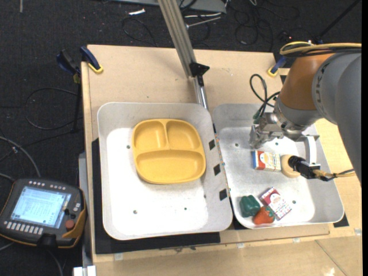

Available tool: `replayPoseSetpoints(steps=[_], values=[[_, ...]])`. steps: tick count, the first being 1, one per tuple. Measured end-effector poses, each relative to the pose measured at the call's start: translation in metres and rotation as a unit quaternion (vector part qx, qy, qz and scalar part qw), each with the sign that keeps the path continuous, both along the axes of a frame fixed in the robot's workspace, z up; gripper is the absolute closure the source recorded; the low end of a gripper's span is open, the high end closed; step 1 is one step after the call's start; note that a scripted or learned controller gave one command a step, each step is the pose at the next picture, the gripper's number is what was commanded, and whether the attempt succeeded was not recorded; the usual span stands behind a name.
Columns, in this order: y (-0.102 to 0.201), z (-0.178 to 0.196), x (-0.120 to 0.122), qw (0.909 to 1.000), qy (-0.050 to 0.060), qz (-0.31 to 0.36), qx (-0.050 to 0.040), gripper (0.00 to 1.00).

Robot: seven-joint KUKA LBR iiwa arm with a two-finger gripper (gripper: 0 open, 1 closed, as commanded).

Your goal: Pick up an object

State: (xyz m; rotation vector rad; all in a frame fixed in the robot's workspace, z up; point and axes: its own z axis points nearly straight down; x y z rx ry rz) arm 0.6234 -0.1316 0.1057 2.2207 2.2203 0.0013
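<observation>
step: descend to grasp | my gripper (pixel 263 135): can't tell its state, low in right bin (pixel 328 203) | target: box (pixel 267 160) just below it | tip: centre over box, avoid roll (pixel 291 165) beside

Tool (pixel 262 135) hangs just above small carton (pixel 267 160) in right bin (pixel 328 203).

The tan wooden bench (pixel 144 76) carries two shallow white bins side by side: the left bin (pixel 115 211) and the right bin (pixel 322 206), their edges touching.
</observation>
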Motion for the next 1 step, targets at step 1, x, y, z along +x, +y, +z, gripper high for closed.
replayPoseSetpoints(steps=[1], values=[[-0.0002, 0.0642, 0.0005, 1.0000, -0.003, 0.001, -0.0005, 1.00]])
